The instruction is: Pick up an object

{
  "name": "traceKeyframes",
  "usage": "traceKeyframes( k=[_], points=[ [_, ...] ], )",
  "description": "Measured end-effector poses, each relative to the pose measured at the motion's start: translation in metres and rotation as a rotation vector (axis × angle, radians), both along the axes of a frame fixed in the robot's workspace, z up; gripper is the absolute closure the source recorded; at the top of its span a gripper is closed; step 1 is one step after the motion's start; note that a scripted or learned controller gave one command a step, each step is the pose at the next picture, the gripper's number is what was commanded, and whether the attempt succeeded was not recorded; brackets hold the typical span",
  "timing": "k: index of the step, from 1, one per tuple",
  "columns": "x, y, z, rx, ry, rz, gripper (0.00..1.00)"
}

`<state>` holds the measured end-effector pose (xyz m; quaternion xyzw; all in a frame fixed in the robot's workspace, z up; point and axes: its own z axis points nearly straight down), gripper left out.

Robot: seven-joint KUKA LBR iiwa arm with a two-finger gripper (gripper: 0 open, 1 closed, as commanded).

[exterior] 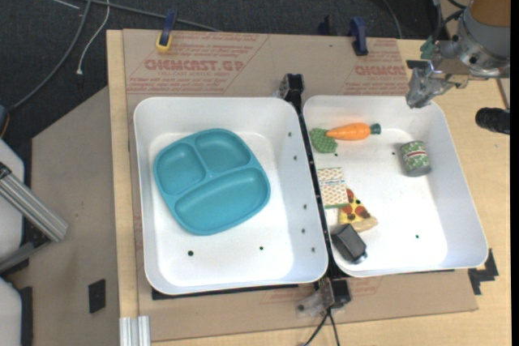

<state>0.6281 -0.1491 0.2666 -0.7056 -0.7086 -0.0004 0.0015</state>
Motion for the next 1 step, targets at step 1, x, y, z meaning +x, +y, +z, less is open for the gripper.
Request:
traceKeyframes(
  k=[1],
  points=[
    [-0.0195,0.0382,-0.0087,0.0,0.001,-0.001,1.0]
  ],
)
